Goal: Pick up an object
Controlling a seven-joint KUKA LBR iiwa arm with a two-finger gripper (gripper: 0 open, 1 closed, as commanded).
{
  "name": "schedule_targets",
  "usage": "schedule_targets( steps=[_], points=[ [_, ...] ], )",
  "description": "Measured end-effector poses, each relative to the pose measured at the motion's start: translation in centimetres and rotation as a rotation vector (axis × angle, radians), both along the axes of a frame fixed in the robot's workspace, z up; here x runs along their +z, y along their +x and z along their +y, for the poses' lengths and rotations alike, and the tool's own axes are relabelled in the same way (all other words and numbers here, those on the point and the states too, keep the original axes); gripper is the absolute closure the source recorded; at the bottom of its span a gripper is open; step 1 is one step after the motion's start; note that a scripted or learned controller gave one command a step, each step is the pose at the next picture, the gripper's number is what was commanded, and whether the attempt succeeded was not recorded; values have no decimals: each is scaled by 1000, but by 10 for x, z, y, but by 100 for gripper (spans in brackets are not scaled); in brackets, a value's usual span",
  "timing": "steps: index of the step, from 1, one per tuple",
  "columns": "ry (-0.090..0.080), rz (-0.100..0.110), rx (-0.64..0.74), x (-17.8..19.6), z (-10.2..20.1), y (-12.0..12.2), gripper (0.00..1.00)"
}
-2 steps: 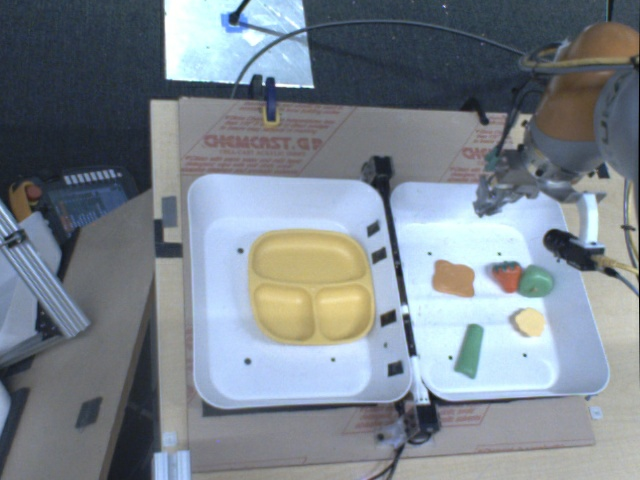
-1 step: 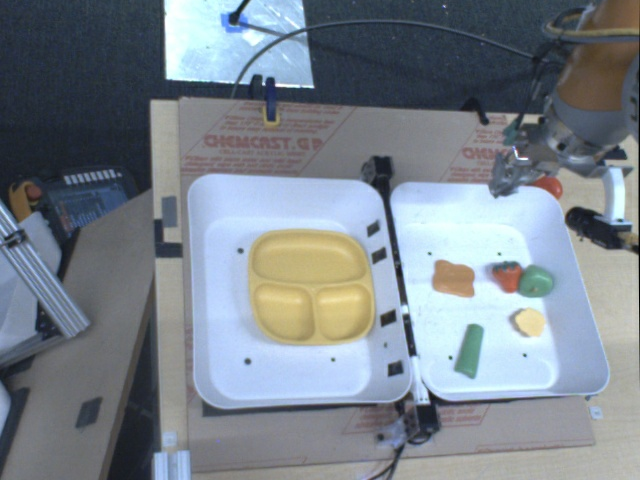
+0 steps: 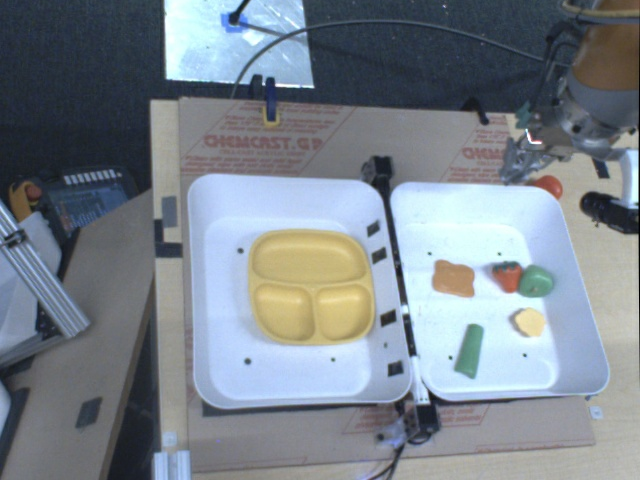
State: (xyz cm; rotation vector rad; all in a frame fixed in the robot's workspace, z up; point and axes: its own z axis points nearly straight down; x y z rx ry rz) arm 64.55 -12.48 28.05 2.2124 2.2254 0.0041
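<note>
Near edge: we see a knot of wires [image 3: 408, 430] at the bench's [image 3: 120, 298] front, where the two bins meet
Green stick: we find a green cylinder [image 3: 469, 350] lying in the right bin [image 3: 575, 368], nearest the front wall, tilted slightly from upright in the view
Yellow piece: a small yellow chunk [image 3: 529, 321] sits to the right of the cylinder, apart from it
Middle row: we count an orange flat piece [image 3: 453, 279], then a red piece [image 3: 507, 276] touching a green rounded piece [image 3: 537, 281] on its right
Left bin: a yellow three-compartment tray [image 3: 308, 285] rests in the middle of the left bin [image 3: 215, 368], one long compartment at the far side and two smaller ones at the near side
Divider: black clips [image 3: 385, 288] line the seam between the bins
Beyond the bins: a red-orange object [image 3: 547, 185] lies just outside the right bin's far right corner
Gripper: we see the gripper [image 3: 522, 160] hanging over the far right corner of the right bin, above all the objects and touching none; we cannot tell whether its jaws are apart or together
Far side: a brown sheet [image 3: 300, 138] printed with red lettering, and a shiny foil square [image 3: 238, 28] on dark carpet
</note>
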Motion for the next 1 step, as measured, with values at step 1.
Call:
schedule_targets(
  steps=[1],
  points=[
    [1, 2, 3, -13, 60, 10, 100]
  ],
)
